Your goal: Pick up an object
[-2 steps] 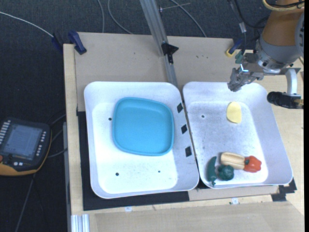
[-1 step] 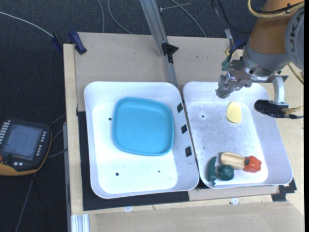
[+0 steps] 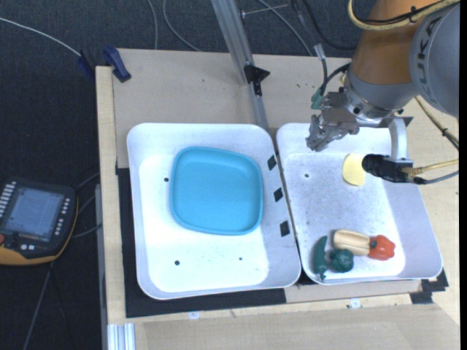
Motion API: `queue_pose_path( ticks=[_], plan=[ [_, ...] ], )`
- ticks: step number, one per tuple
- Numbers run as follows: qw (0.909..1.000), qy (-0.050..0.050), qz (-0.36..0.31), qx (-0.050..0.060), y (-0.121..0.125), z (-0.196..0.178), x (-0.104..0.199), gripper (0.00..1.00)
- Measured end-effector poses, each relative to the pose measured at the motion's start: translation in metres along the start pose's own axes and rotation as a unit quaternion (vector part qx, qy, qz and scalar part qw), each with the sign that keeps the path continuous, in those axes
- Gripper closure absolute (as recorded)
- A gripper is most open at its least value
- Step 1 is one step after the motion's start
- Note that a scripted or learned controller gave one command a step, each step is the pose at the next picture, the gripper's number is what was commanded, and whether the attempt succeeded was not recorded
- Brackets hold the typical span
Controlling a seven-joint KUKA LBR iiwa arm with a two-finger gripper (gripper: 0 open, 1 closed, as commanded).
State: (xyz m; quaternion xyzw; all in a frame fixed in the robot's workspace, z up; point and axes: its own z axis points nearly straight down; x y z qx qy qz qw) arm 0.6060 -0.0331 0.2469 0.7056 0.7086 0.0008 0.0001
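Nothing is being carried yet, so the pick looks barely started. The gripper point(image 3: 321, 138) is hanging over the far left corner of the right bin point(image 3: 408, 217), and I cannot tell whether its jaws are spread or pressed together. A yellow piece point(image 3: 353, 170) is lying near it; a tan roll point(image 3: 351, 241), red piece point(image 3: 381, 248) and green toy point(image 3: 332, 258) are sitting at the near edge. A blue plate point(image 3: 217, 189) is resting in the left bin point(image 3: 146, 195). Partial lettering is showing on the arm point(image 3: 438, 42), too cut off to read.
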Motion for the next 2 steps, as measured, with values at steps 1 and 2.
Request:
queue_pose_path(
  ticks=[1,2],
  plan=[
    [1.0,0.0,0.0,0.001,-0.026,0.007,0.051,1.0],
    [1.0,0.0,-0.001,0.001,-0.033,0.013,0.109,1.0]
  ],
)
